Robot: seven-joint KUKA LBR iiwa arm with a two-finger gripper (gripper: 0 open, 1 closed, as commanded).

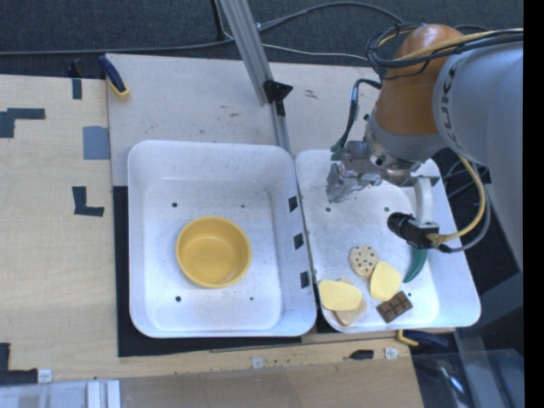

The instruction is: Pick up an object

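My gripper [338,187] hangs over the far left part of the right bin [450,308], its fingers pointing down with nothing seen between them. Toward the bin's near edge lie a round cookie [363,260], two yellow pieces [340,295] [385,280], a brown chocolate piece [393,307] and a tan piece [348,317]. A green item [416,262] rests by the right wall. All of these sit well below the gripper in the view. A yellow bowl [213,251] stands in the left bin [153,177].
A slanted metal pole [252,49] runs from the top down to the gap between the bins. Black cables [408,228] hang off the arm over the right bin. A yellow-and-blue tool [115,77] lies at the bench's far left corner.
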